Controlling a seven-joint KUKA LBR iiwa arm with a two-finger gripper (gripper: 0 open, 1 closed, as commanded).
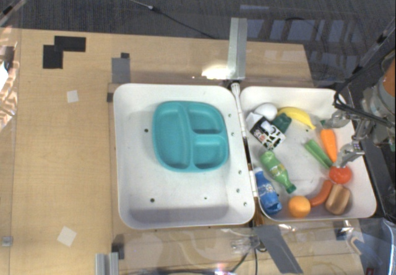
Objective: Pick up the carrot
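The carrot (pixel 329 143) is laid lengthwise up-and-down in the right bin (pixel 309 93), tip pointing down; the gripper (pixel 344 139) is spread wide just beside it.

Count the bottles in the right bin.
2: a green bottle lying mid-bin, and a blue bottle along the left wall near the front corner. Others may be hidden.

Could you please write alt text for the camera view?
The gripper, fingers spread, hovers beside the carrot in the right bin, among a banana, green bottle and orange. A teal divided plate sits in the left bin.
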